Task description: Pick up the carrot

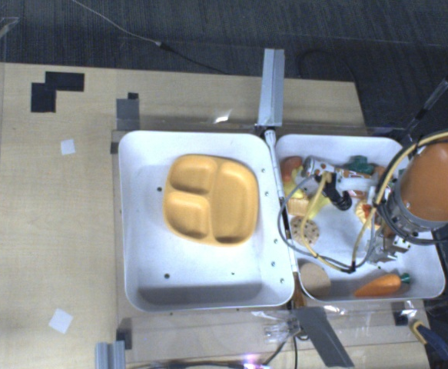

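Two shallow white bins sit side by side, smooth and round-cornered; the left bin (143, 206) holds a glossy yellow plate (210, 198) moulded into three soft compartments, with bare floor all around it; the right bin (423, 269) is crowded along its far edge. The carrot (379, 285) – orange, tapered, with a green tuft at its right end – lies along the near wall of the right bin, close to the right corner; a flat brown disc (313, 277) rests in the near left corner. The gripper (385, 246) hangs just above the carrot – I cannot tell whether it is released or clenched.
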You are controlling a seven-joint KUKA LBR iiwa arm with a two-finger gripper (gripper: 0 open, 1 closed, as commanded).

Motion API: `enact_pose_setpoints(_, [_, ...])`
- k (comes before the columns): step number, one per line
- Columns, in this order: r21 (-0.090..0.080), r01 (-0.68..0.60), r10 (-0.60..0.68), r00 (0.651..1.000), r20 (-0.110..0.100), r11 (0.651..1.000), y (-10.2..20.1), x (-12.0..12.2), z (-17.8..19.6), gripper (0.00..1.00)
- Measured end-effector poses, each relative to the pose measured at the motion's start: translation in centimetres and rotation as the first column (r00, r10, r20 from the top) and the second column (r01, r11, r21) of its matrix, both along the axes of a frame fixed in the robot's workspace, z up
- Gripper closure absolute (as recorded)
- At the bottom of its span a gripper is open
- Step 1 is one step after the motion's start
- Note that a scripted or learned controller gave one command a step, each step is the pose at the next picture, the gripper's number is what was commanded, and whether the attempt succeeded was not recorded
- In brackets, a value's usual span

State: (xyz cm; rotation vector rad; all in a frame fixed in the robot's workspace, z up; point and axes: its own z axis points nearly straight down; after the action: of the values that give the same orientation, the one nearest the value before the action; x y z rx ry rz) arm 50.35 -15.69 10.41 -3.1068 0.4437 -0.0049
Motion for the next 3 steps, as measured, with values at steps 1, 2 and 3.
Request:
enact_pose_setpoints(1, [-0.008, -0.083, 0.083, 0.997, 0.002, 0.997, 2.5, 0.3, -1.5, 1.0])
enact_pose_setpoints(2, [-0.008, -0.083, 0.083, 0.997, 0.007, 0.997, -3.3, 1.1, -1.6, 1.0])
enact_pose_setpoints(3, [-0.004, -0.085, 0.085, 0.996, 0.005, 0.996, -3.1, 1.1, -1.7, 0.0])
